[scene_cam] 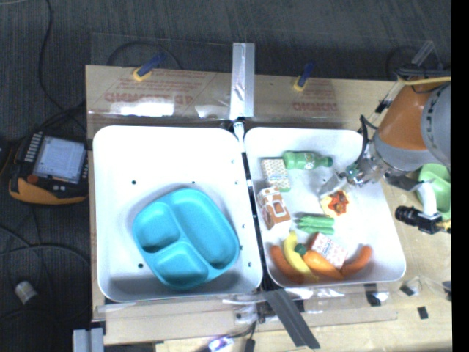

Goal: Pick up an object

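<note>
Just above small orange-red toy piece (338,203), metal two-finger gripper (344,180) hovers (opening: cannot tell); judgement: descend straight, centre over piece, then close.

Crowded right bin, roomier left bin

My gripper (338,184) hangs over the right bin (381,226), where toy food blocks most of the floor: a green bottle (306,160) at the back, small cartons (275,196) by the divider, a banana (293,254) and sausage (356,259) packed along the front wall. Bare floor lies by the right wall. In the left bin (117,160), a blue tray (186,236) fills the middle; its back corners are clear.
</note>
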Action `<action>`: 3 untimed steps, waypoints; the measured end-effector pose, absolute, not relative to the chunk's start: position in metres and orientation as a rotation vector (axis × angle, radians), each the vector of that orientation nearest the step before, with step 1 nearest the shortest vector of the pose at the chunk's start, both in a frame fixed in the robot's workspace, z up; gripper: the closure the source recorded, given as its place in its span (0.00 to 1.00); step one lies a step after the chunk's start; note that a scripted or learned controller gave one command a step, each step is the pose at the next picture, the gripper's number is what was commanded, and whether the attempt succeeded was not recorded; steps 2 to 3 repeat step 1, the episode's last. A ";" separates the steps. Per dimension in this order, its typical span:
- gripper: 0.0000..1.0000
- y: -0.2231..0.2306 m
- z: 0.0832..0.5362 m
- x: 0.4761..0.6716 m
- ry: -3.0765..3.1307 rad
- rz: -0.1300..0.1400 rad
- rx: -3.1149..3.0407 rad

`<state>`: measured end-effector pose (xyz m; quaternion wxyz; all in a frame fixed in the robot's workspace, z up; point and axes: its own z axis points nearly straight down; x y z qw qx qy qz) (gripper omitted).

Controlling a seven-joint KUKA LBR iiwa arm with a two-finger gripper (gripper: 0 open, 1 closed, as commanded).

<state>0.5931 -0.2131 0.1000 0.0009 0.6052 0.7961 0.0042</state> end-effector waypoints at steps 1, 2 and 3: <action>1.00 -0.160 0.206 0.547 2.243 -0.004 2.208; 1.00 -0.160 0.206 0.547 2.243 -0.004 2.208; 1.00 -0.160 0.206 0.547 2.243 -0.004 2.208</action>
